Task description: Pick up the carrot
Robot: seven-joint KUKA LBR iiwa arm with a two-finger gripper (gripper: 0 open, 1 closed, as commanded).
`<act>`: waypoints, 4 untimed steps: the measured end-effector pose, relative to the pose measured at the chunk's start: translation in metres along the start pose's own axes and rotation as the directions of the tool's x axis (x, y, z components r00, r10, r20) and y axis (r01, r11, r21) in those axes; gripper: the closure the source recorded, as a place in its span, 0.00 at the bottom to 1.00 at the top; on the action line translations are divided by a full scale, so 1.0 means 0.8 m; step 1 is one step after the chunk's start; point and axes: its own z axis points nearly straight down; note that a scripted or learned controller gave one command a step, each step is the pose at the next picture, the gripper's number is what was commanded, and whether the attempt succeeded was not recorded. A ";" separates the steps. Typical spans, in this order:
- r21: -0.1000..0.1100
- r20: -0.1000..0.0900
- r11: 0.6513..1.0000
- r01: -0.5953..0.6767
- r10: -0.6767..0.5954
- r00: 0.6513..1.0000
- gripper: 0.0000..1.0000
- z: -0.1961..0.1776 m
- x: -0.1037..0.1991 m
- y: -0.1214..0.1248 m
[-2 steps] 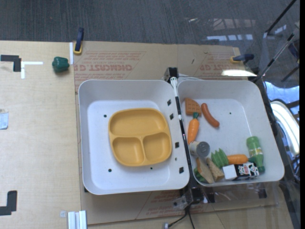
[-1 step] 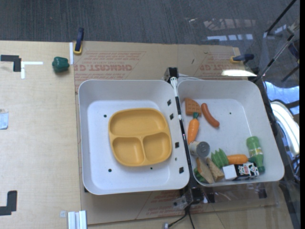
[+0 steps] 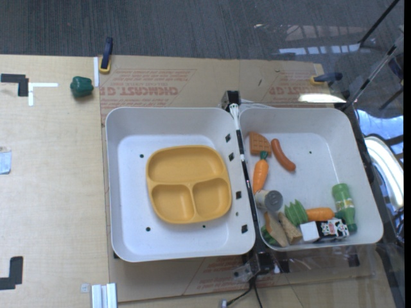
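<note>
Heads up, your carrot (image 3: 259,174) hugs the right bin's (image 3: 334,122) left wall, touching the waffle (image 3: 259,144) with a sausage (image 3: 283,155) near, so you could nab those instead; gripper's fingers, can't tell.

right edge | dark bars (image 3: 387,15) | white curved piece (image 3: 384,162) (whether arm, unclear)

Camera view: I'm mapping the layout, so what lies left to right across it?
Green pepper → yellow divided plate → carrot → sausage → green bottle.
</note>
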 end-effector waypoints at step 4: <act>-0.014 0.016 1.000 0.007 -0.007 1.000 1.00 -0.021 -0.002 0.007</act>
